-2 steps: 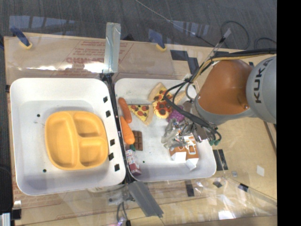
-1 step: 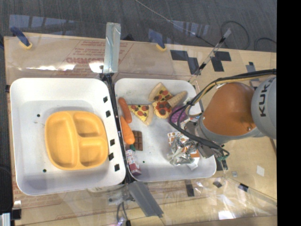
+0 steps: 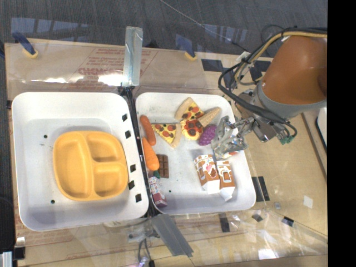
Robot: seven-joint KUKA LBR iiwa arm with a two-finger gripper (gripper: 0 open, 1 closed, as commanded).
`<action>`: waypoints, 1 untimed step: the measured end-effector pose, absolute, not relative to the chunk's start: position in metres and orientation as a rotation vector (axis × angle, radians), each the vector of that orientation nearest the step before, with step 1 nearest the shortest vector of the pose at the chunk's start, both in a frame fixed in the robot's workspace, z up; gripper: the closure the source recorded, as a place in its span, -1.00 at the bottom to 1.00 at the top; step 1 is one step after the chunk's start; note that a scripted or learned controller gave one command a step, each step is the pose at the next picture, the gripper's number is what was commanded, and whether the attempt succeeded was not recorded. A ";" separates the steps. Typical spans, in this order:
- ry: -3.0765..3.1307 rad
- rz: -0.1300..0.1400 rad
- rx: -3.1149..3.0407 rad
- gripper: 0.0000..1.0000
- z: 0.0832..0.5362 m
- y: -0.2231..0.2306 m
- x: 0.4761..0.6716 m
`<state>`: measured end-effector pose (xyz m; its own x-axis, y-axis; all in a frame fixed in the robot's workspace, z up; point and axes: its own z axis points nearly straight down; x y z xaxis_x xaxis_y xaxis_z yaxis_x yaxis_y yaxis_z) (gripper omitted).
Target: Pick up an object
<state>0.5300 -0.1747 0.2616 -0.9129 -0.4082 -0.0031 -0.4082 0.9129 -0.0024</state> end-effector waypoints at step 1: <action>2.992 0.013 -0.986 1.00 0.149 -0.175 0.510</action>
<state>0.5095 -0.1752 0.1494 -0.8042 -0.5944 0.0058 -0.5943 0.8042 0.0107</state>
